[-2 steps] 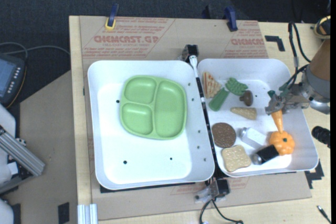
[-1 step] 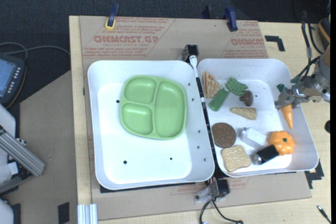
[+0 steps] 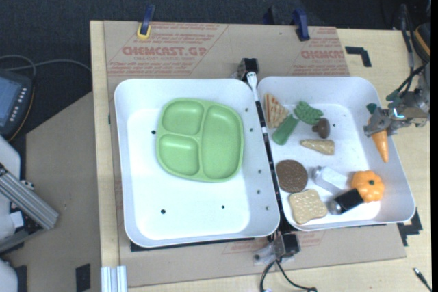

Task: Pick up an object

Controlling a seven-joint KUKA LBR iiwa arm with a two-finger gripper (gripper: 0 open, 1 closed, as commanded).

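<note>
My gripper is at the right rim of the right bin, with the arm reaching in from the right edge. An orange carrot points downward from between its fingers, its top tucked in the grip, so the gripper is shut on it. The carrot hangs over the bin's right wall. Other items lie in this bin: an orange pumpkin, a black piece, a brown round cookie, a square cracker, a beige piece and a green pickle.
The left bin holds a green divided plate. A striped sandwich wedge, a green leafy piece, a small brown item and a clear piece also lie in the right bin. Clamps sit between the bins.
</note>
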